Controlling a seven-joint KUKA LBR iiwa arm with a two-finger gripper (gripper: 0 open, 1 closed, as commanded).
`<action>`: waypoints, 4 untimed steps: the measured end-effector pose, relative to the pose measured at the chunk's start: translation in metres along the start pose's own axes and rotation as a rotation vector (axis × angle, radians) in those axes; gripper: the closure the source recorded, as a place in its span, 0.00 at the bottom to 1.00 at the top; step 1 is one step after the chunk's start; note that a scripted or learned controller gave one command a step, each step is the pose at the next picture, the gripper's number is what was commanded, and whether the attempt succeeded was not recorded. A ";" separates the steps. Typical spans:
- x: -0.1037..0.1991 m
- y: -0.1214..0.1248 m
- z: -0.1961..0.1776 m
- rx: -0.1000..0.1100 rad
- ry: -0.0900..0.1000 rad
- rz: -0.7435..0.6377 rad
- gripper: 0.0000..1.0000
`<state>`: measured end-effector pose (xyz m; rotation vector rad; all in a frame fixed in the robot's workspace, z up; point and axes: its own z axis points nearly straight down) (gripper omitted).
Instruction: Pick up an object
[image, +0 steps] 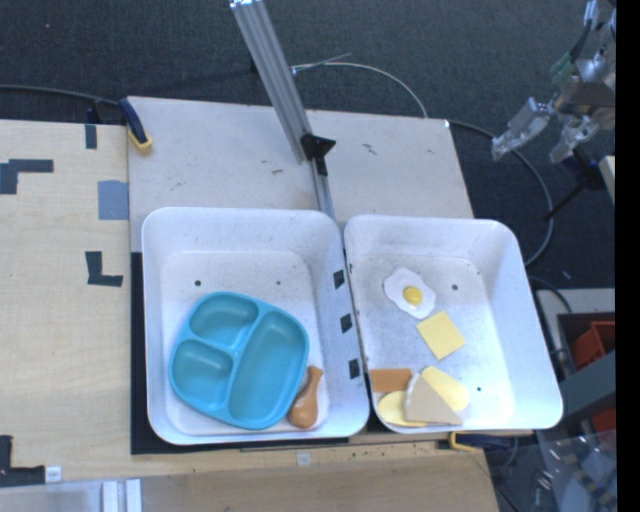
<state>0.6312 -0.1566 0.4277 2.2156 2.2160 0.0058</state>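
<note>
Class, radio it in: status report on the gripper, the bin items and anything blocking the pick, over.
Gripper open, high beyond the right bin, holding nothing. Fried egg, cheese square lying loose in that bin. Nothing in the way.

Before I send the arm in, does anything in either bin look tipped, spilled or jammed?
Nothing spilled. Two small oddities: the drumstick is wedged between the blue divided plate and the left bin's right wall. In the right bin, the wedge-shaped piece overlaps a yellow piece at the front edge. The fried egg and cheese slice lie flat, apart.
</note>
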 end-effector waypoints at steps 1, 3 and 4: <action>0.021 0.048 0.039 0.011 0.002 -0.003 0.00; -0.028 -0.034 -0.091 -0.001 -0.001 0.001 0.00; -0.015 -0.015 0.021 0.017 0.004 -0.001 0.00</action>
